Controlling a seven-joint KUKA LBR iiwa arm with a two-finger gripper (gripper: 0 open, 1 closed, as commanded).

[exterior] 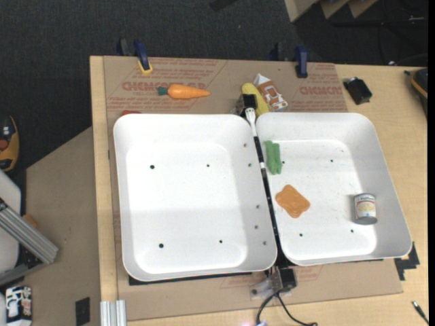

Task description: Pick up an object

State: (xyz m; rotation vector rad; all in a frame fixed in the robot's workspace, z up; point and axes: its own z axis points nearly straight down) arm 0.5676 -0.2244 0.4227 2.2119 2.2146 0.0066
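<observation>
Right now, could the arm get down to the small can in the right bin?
Probably yes. The can stands upright on the right bin floor, apart from the orange piece and green piece, though it is fairly near the bin's right wall.

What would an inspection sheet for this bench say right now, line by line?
Surface: cardboard-topped bench bearing left bin and right bin side by side, edges touching.
Job's things: green block, orange piece and small can, upright, all in the right bin.
Clutter: carrot and a yellow and brown toy pile on the cardboard behind the bins.
End effector: nothing seen.
Cables: black lead at the front edge.
Surroundings: two blue clamps on the back edge; dark carpet.
</observation>
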